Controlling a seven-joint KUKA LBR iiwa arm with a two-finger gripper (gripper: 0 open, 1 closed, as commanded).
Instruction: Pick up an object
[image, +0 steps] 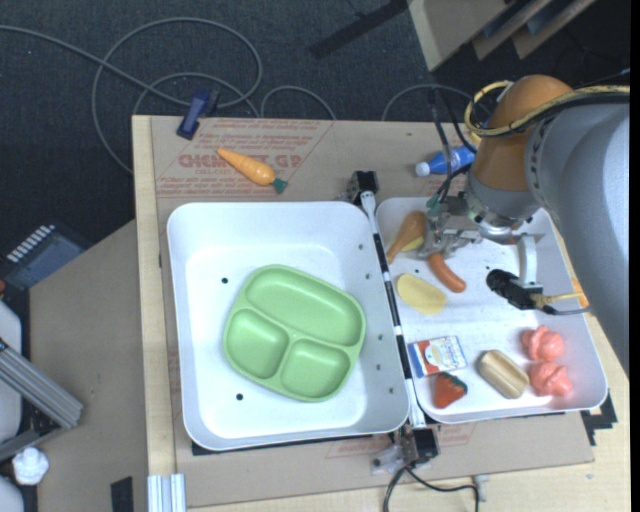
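Pincer (443, 236) hangs low in the right bin (590, 385), just above the orange sausage (447, 272) — whether it is apart or together I cannot tell. Judged from here, a straight descent centred on the sausage, clear of the yellow piece (421, 293) beside it, would serve best — the wrist hides the tips.

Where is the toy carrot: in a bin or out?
Out. The toy carrot lies on the cardboard behind the left bin.
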